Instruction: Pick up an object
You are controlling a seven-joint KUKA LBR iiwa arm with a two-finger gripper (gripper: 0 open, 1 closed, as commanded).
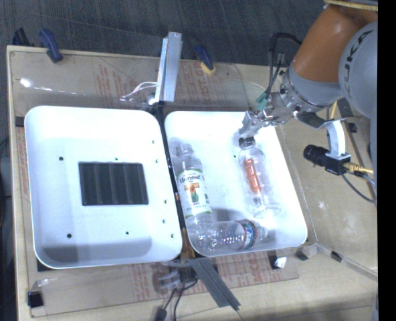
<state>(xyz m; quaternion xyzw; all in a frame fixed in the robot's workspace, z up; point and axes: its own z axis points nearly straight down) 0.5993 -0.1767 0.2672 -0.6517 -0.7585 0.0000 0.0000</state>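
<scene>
Three clear bottles lay in the right bin (288, 199). One (192, 191) ran along its left wall, one (226, 235) crosswise along the near wall, and the orange-labelled bottle (257, 182) lengthwise, cap toward the gripper (247, 134) just above it.

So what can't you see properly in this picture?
- Pincer, camera view: too small and blurred to tell open or shut.
- Label on the green-labelled bottle: print too small to read.
- Front bottle: clear plastic blurs against the right bin wall.
</scene>
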